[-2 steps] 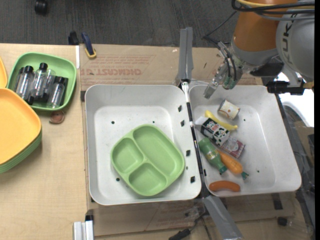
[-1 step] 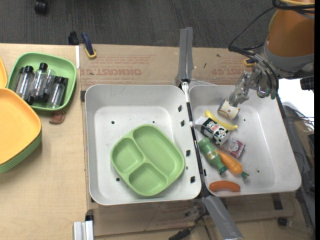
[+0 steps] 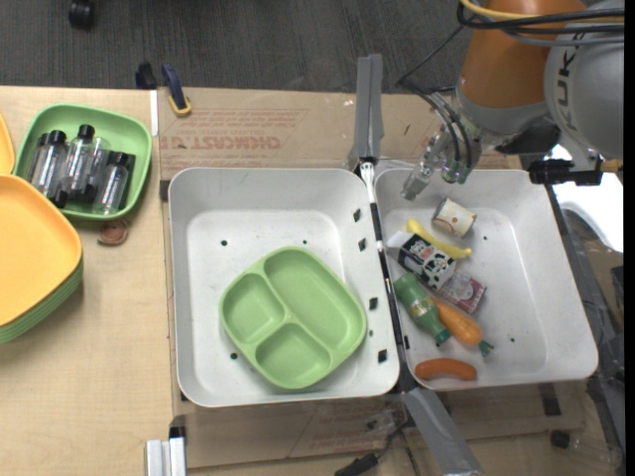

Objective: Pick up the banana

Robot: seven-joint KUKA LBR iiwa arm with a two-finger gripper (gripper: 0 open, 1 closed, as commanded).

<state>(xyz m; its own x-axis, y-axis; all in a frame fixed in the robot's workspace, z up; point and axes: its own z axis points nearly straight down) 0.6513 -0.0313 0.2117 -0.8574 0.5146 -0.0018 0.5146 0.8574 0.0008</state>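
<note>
over the far left corner of the right bin i see the gripper, hanging from the grey arm with its orange band. its two fingers point down and stand a little apart, and i see nothing between them, so it holds nothing.

the banana lies on the floor of the same bin, nearer to me than the gripper and apart from it. it is yellow and thin, it runs at a slant, and a black and white carton covers part of it. just behind the banana sits a small white and brown cup-like piece, lying on its side. in front of the carton i see a pink packet, a green bottle, an orange carrot and, close to the near wall, a red sausage.

the left bin carries a light green tray with three compartments.

on the bench at the far left stands a green dish with small dark-capped bottles in it, and beside it a stack of orange plates.
</note>
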